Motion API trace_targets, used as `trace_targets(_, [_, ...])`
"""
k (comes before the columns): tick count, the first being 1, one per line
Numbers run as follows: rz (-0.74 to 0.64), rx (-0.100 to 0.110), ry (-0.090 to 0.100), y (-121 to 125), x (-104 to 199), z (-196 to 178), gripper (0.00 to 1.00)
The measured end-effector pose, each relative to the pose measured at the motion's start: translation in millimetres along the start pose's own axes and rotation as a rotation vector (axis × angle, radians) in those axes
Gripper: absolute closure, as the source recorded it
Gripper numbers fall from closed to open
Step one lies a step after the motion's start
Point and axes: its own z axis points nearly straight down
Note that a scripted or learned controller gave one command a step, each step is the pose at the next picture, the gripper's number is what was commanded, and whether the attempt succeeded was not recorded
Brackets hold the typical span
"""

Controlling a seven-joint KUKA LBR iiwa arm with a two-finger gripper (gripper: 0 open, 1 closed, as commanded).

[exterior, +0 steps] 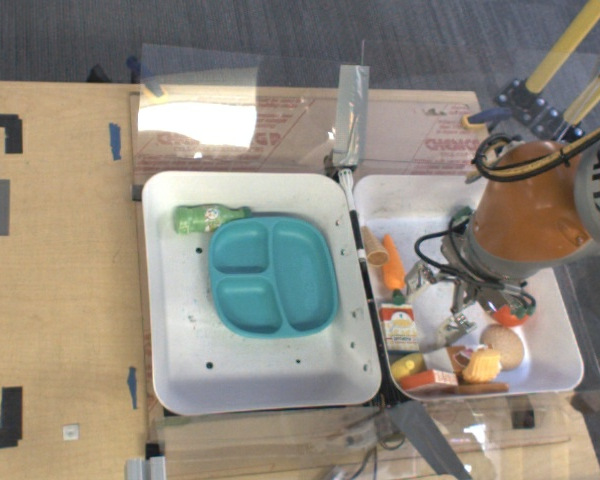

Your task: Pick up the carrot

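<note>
One carrot (392,260) lies in your right bin (565,358), by its left wall, beside a red-and-white carton (399,328) whose print is too small to read. The jaws (467,313) hang over that bin — their opening you cannot tell. Two bins sit on the table; the left bin (170,368) holds one teal divided plate (273,274) and one green bottle (208,218).

Tan wooden bench (60,298) with two shallow white bins, left bin (170,298), right bin (560,353), side by side.
</note>
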Motion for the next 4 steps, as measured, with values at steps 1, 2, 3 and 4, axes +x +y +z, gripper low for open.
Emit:
trace_targets(1, [0.012, -0.001, 0.001, -37.2, -58.5, 2.0, 0.0])
trace_targets(2, [-0.074, -0.002, 0.003, -38.1, -94.2, 2.9, 0.0])
trace_targets(3, [-0.138, -0.019, 0.034, -50.6, -117.1, 4.7, 0.0])
trace_targets(4, [-0.134, -0.003, -0.002, -52.1, -125.6, -11.1, 1.0])
